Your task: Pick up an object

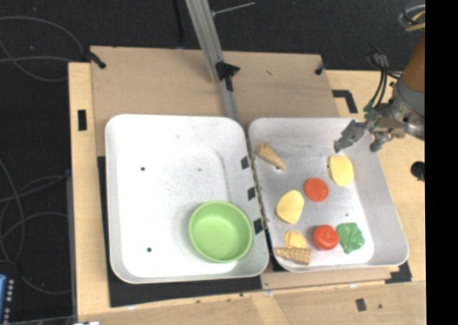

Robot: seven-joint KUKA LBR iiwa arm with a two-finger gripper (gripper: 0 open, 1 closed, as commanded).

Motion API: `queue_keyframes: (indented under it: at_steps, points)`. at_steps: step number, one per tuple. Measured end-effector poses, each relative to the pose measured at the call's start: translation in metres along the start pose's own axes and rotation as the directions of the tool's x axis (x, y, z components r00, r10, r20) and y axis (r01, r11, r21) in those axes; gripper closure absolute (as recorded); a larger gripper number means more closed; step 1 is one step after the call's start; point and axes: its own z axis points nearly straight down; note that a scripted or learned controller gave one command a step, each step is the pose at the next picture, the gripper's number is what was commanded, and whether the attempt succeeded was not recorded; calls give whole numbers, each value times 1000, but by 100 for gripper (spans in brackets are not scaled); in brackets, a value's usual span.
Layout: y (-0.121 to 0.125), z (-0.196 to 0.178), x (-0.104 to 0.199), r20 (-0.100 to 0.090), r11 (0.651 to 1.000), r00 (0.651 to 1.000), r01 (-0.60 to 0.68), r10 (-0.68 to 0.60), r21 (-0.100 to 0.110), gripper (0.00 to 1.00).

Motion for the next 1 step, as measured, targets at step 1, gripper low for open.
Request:
queue_keyframes:
  at_steps: [1]
  points:
    - [0,0,0,1,1000,1000,1,-1,1,0]
